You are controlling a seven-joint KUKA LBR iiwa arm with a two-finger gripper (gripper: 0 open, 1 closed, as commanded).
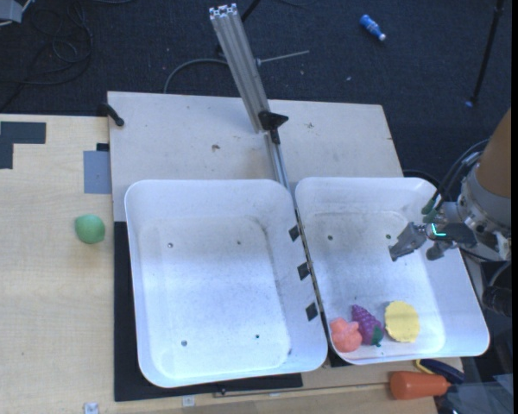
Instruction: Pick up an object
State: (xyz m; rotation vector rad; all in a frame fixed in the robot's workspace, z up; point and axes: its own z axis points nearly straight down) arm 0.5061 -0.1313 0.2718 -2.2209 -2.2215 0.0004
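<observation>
**benchwatcher:** Starting nearest the camera: an orange tool (419, 383) lies on the bench just outside the right bin (363, 198). Inside that bin's near edge sit 3 toys in a row: an orange-pink lump (345, 335), a purple grape bunch (365, 322) touching it, then a yellow piece (402, 321) just beside.

**kuka_fan:** And the claw?

**benchwatcher:** The gripper (412, 241) hangs over the right bin's far-right part, pointing toward 9 o'clock. Its 2 fingers look slightly parted with nothing between them, though it's small and dark.

**kuka_fan:** So which way to go?

**benchwatcher:** The yellow piece lies at about 6 o'clock from the claw, nearest of the 3; I'd guess that's the target. The left bin (155, 203) sits alongside, and a green ball (90, 228) rests way off at 9 o'clock on the wood.
</observation>
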